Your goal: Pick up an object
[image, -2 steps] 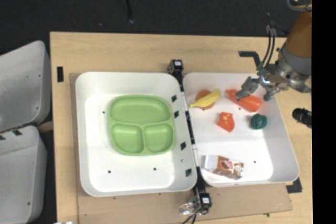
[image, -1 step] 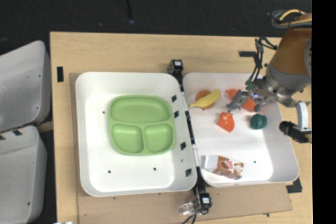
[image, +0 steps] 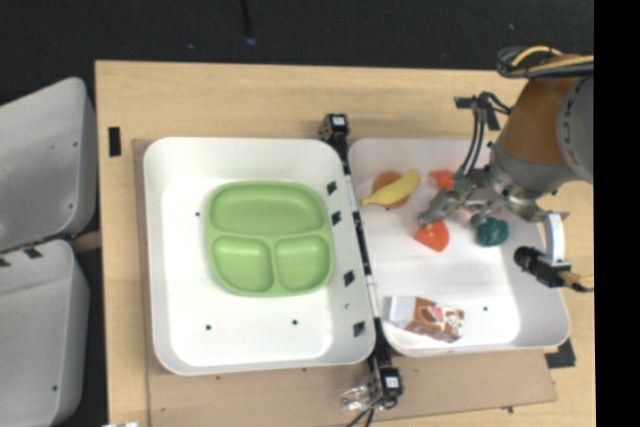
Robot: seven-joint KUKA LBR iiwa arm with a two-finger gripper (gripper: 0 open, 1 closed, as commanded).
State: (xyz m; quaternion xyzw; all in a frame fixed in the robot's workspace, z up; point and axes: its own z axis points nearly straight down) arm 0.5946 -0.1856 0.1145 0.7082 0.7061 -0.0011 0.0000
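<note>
Objects for picking lie in right bin [image: 500,320], none lifted yet.
Green tray [image: 268,237] in left bin [image: 170,315], untouched.
Gripper [image: 447,207] low beside strawberry [image: 433,235], fingers spread, nothing between.
Banana [image: 392,190] up-left of strawberry; packet [image: 432,317] below it; teal lump [image: 491,233] right.
Packet print unreadable.

No legible text, label, brand, number or sign appears anywhere. The small packet [image: 426,318] in the right bin [image: 500,315] carries a brown and reddish print on a white ground, but it is too small and blurred to read as letters or figures. The green divided plate [image: 268,237] in the left bin [image: 180,315] is plain and unmarked, as is the surface of the table [image: 220,95].
</note>
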